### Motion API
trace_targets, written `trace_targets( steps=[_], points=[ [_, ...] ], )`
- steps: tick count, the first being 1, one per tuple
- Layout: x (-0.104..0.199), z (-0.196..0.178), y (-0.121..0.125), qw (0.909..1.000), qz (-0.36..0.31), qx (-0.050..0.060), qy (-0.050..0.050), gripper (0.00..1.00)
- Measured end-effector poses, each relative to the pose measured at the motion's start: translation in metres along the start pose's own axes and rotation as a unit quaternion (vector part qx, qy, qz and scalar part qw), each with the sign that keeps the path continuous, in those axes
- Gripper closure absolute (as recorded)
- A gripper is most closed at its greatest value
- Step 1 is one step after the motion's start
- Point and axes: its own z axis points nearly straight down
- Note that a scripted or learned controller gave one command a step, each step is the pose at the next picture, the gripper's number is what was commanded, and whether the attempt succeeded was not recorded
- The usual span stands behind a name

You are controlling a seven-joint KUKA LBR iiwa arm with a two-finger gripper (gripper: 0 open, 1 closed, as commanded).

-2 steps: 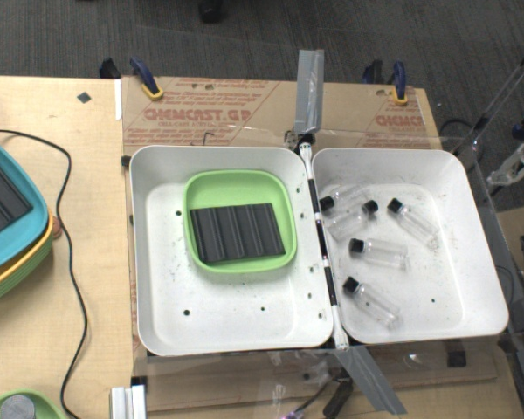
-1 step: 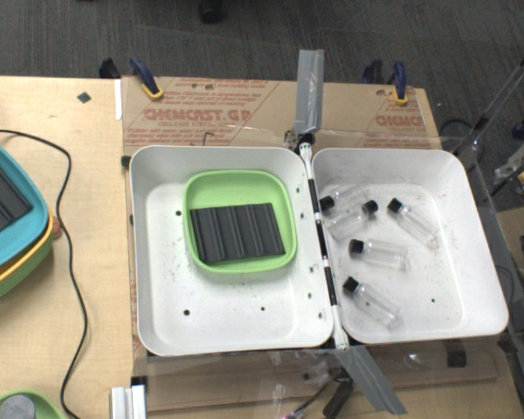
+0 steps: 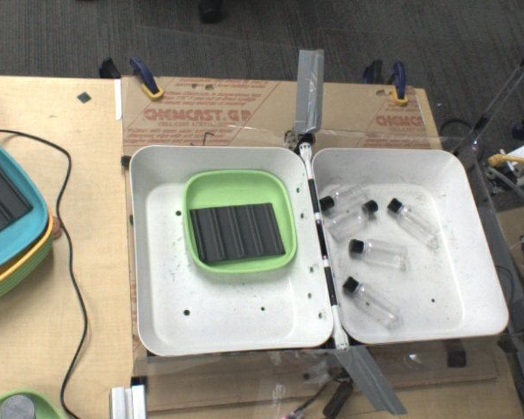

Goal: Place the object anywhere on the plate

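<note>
Left bin (image 3: 227,311): green plate (image 3: 241,182), black mat (image 3: 242,232); right bin (image 3: 458,264): five vials (image 3: 382,254).

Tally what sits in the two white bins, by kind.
Clear vials with black caps: 5, e.g., in the right bin
Green plate: 1, in the left bin
Dark ribbed pad: 1, on the plate
Total: 7

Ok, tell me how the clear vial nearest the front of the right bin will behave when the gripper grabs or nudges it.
The vial lies on its side on the right bin's flat floor, so a nudge would probably roll it. Its clear, smooth wall looks slippery, so it may squirt out of a pinch. It appears to hold nothing, so it is probably light; if glass, it could crack.
</note>
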Motion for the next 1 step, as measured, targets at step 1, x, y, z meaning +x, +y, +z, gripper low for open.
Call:
trace_targets(
  steps=[1],
  points=[
    [-0.0182, -0.0014, -0.0037, 1.0, 0.003, 0.0, 0.001, 0.0]
  ],
)
